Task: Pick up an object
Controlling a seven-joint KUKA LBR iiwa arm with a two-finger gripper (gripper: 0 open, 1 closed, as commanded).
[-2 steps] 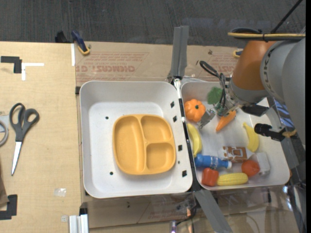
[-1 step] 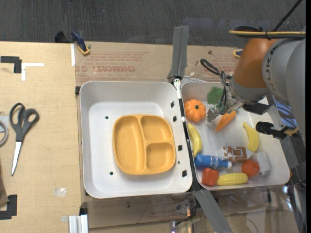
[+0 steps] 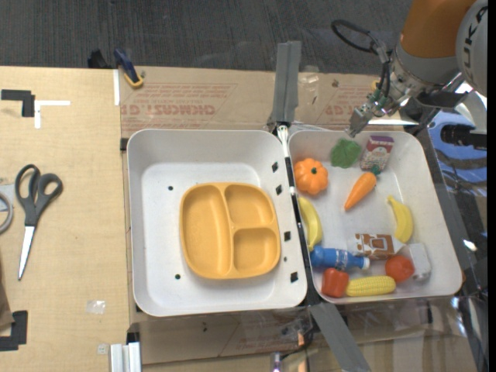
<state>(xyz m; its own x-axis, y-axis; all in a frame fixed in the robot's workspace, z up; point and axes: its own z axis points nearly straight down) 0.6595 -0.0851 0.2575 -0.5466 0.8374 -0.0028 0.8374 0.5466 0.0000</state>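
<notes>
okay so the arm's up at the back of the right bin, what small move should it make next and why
Probably a short move down and toward the green toy. The gripper hangs just above the right bin's back rim with nothing seen between its fingers, and that toy lies closest below it.

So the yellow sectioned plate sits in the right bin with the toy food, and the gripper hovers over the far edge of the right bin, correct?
Not quite. The camera view shows the yellow sectioned plate alone in the left white bin, not the right one. The toy food, such as the small orange pumpkin and orange carrot, lies in the right white bin, and the gripper does hover over that bin's far edge.
</notes>
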